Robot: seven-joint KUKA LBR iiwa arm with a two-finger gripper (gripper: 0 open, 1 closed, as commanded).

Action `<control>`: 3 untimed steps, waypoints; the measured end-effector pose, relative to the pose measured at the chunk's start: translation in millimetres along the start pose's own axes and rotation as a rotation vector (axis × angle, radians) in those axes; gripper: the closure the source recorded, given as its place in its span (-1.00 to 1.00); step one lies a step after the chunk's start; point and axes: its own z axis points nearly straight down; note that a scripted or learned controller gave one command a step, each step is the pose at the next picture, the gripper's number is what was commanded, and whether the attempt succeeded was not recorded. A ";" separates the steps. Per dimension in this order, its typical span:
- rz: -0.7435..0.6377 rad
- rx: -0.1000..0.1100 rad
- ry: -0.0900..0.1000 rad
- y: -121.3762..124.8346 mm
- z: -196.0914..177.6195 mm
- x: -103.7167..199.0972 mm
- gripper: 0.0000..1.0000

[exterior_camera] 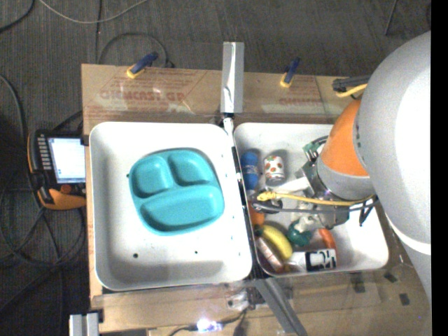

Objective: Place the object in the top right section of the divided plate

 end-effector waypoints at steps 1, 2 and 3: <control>-0.037 0.001 -0.002 -52.4 0.4 77.2 1.00; -0.145 0.002 0.000 -119.1 -27.9 111.7 1.00; -0.535 0.000 -0.002 -93.3 0.3 59.9 1.00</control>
